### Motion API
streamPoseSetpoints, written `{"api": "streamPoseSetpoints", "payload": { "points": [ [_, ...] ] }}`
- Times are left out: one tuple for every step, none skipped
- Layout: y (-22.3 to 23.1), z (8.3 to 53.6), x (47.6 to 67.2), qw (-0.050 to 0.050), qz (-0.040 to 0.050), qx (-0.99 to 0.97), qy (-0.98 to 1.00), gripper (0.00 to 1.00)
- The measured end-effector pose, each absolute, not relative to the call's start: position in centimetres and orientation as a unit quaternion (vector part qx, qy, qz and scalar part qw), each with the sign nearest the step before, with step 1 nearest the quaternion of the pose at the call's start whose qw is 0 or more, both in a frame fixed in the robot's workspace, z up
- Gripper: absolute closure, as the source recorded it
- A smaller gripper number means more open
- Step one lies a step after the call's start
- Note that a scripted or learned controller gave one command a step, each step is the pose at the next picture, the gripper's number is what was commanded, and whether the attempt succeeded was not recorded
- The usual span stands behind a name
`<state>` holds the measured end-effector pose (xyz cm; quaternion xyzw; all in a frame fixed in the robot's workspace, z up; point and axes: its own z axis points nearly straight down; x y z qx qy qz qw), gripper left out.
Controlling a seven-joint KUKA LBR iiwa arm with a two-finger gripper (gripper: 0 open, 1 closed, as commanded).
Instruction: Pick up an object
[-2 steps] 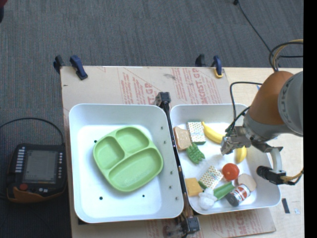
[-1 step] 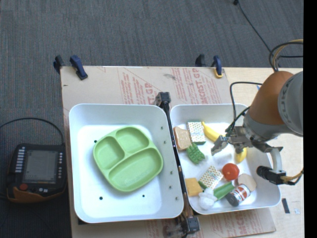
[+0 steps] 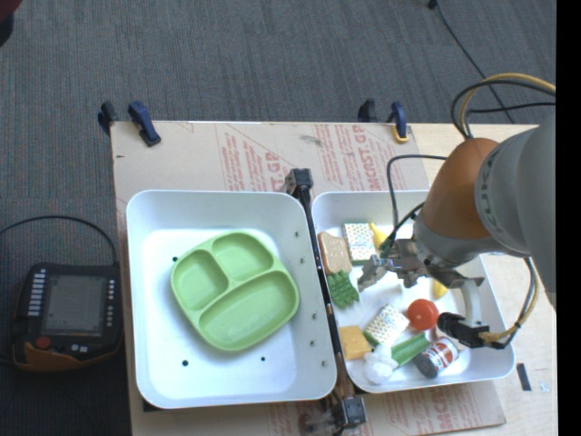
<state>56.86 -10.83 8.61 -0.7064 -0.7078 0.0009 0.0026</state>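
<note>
The right white bin (image 3: 502, 339) holds several toy foods: a tan bread slice (image 3: 333, 252), a white-and-yellow block (image 3: 360, 240), a green leafy piece (image 3: 343, 291), a white-green patterned block (image 3: 387, 323), a red tomato (image 3: 421, 313), an orange cheese wedge (image 3: 355, 341), a green cucumber (image 3: 408, 347) and a small can (image 3: 438, 357). My gripper (image 3: 390, 271) hangs over the middle of this bin, just right of the leafy piece and above the patterned block. Nothing is visibly held in it.
The left white bin (image 3: 154, 352) carries a green divided plate (image 3: 236, 289). A teach pendant (image 3: 64, 312) lies on the floor to the left. Blue clamps (image 3: 142, 122) grip the board's far edge. A black cable (image 3: 467, 330) loops over the right bin's right side.
</note>
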Motion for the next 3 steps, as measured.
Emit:
{"api": "streamPoseSetpoints", "payload": {
  "points": [
    [-11.87, 8.67, 62.42, 0.001, 0.0008, -0.706, -0.708, 0.00],
    [-11.83, 9.57, 62.43, 0.002, 0.0016, -0.704, -0.710, 1.00],
    [-11.80, 9.55, 62.42, 0.003, 0.0019, -0.704, -0.710, 0.00]
  ]
}}
